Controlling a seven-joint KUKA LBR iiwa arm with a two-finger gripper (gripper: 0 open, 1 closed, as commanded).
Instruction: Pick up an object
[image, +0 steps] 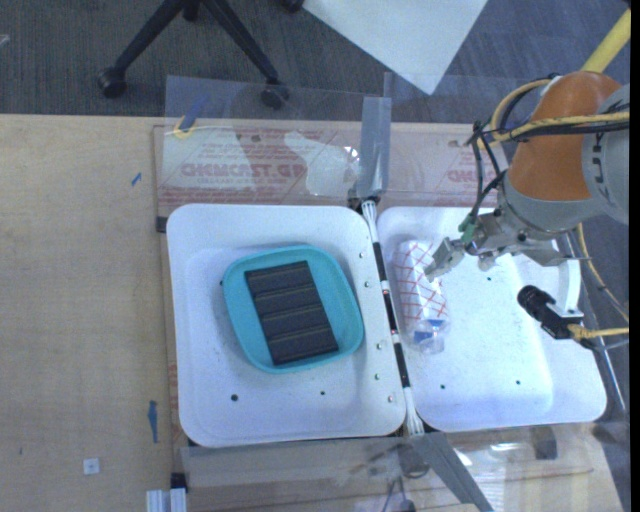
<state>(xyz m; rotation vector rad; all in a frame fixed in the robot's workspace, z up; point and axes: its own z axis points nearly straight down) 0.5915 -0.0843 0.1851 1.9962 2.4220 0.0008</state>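
One crumpled wrapper (418, 283), white with red checks and a clear, bluish end, lies in the right bin (500, 395) against its left wall, just below and to the left of the hand (452, 252). Whether the hand is wide or narrow I cannot tell; nothing shows in its grip. A good pick likely means lowering squarely over the wrapper's bulkiest part, away from the wall. Farther left, a teal tray (345, 300) with a dark slatted block (290, 310) fills the left bin (200, 400).
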